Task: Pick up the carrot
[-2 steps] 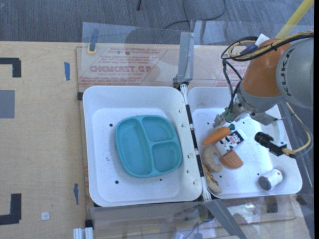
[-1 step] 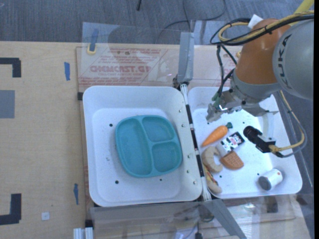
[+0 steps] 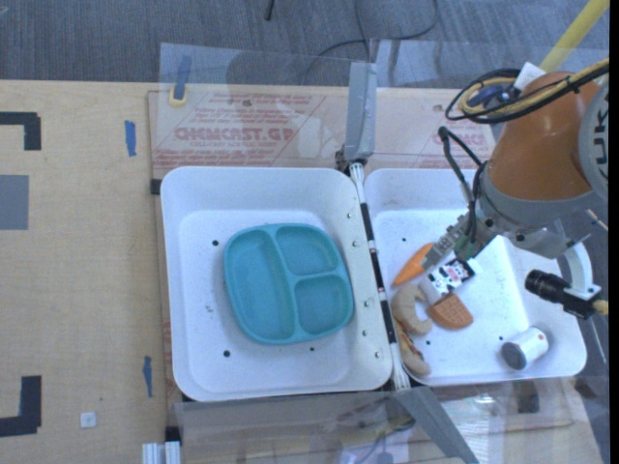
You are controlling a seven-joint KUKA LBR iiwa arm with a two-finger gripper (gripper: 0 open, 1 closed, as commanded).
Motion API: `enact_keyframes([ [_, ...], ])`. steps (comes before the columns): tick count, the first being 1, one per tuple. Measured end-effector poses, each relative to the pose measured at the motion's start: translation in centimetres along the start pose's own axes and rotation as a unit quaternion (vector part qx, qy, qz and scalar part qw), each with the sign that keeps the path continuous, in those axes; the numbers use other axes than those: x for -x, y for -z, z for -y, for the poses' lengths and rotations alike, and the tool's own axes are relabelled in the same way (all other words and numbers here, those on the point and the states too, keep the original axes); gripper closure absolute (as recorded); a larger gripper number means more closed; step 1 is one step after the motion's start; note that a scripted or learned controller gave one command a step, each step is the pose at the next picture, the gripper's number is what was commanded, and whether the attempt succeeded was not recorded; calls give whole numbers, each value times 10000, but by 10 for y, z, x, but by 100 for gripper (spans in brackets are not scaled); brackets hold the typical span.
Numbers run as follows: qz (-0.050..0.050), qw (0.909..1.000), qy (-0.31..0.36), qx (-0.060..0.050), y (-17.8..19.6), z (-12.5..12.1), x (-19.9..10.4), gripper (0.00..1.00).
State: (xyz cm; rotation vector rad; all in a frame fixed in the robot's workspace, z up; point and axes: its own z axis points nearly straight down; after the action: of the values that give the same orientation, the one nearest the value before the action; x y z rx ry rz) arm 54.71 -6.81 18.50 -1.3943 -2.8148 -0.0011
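The carrot (image 3: 413, 263) is a small orange wedge lying at the left side of the right bin (image 3: 551, 363), close to the divider between the bins. My gripper (image 3: 449, 257) hangs low over the bin, right beside the carrot's right end, and seems to touch or overlap it. The arm's orange band and grey wrist come in from the upper right and hide the bin's far right part. Whether the carrot sits inside the gripper is unclear from this angle.
A tan croissant-shaped piece (image 3: 410, 319) and an orange-brown slice (image 3: 452, 312) lie just below the carrot. A white and grey cylinder (image 3: 523, 347) rests near the right bin's front corner. The left bin (image 3: 193, 211) holds a teal divided plate (image 3: 287, 282).
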Motion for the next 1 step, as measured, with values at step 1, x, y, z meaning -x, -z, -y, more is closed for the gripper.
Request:
enact_keyframes([
  [1, 15, 9655, -2604, 9, 0, -72, -6, 100],
])
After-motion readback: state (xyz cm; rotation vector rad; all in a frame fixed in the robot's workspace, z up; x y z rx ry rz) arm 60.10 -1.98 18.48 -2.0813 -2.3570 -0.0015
